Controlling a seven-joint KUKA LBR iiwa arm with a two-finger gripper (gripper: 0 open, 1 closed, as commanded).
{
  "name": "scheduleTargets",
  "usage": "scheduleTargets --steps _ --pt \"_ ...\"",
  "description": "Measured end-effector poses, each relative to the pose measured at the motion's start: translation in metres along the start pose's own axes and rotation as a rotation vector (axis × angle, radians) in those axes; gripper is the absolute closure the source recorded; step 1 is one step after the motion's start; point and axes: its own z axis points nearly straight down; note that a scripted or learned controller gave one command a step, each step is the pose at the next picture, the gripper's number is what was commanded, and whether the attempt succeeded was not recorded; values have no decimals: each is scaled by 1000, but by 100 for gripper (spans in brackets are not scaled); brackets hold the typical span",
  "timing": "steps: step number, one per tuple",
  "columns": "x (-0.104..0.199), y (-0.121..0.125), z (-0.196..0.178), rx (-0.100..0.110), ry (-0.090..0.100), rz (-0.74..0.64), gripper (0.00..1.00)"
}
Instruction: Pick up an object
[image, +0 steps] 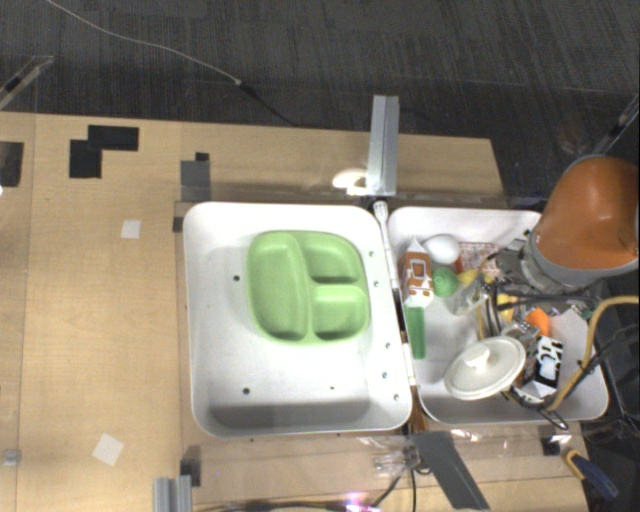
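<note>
Obliquely from above: a wooden table (90, 330) carries two shallow white bins set side by side, close against each other. The left bin (225, 385) holds a single pale green divided tray (305, 285), which lies flat near the bin's middle with its three compartments facing up. The right bin (440, 398) holds a crowded group of small objects. Just beside its left wall, from far to near, are an orange-and-white carton (415, 272) and a green tube (415, 332), roughly end to end. A white egg-shaped object (441, 247) lies at the far side. A small green ball (446, 284) lies just nearer than it, beside the carton. A round white lid (485, 366) with a central knob rests at the near side of the bin, apart from the egg-shaped object. A small orange piece (538, 322) shows to the right of the lid, too small for its shape to be told. The arm (595, 215), grey with an orange band, enters from the right and bends down over the right bin. The hand (496, 308) hangs low among the objects, by the far edge of the lid and to the right of the green ball. Wrist and cabling cover it, so it cannot be told whether it is open or closed, or whether it has hold of anything.
</note>
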Motion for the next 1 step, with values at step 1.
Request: scheduleTargets --steps 1 --pt "-74 -56 5 -31 39 -114 0"
